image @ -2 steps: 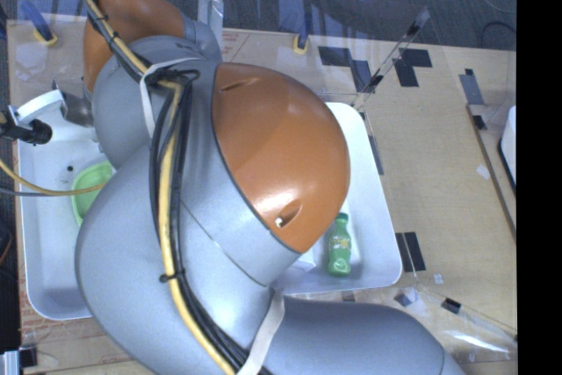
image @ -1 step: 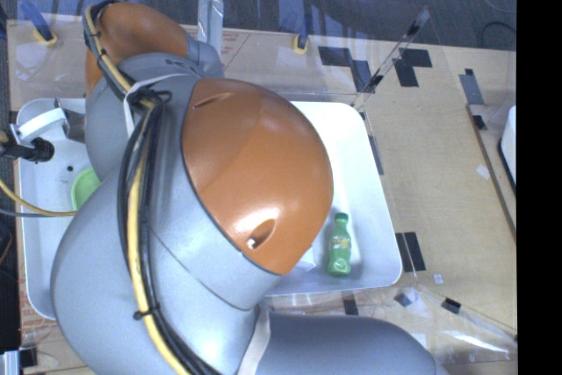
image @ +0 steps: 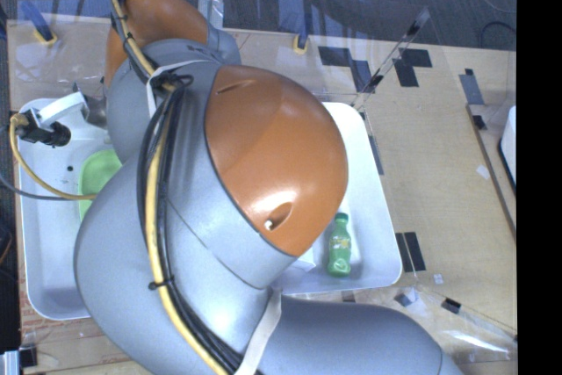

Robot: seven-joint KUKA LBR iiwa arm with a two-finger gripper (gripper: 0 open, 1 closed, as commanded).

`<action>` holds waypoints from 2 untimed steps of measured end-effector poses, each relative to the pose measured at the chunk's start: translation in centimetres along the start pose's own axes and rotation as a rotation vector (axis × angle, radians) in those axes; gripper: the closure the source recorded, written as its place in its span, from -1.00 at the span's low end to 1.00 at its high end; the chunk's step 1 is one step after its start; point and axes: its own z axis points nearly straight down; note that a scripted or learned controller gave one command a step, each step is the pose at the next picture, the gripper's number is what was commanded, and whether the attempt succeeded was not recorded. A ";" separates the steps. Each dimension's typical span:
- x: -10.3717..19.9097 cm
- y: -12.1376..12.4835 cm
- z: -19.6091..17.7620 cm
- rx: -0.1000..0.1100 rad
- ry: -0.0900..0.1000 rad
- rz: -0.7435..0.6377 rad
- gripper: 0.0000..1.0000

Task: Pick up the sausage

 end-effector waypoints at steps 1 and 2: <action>-8.7 -1.8 -0.6 0.000 0.020 -0.049 -1.00; -8.8 -4.8 0.3 -0.024 -0.008 -0.347 -1.00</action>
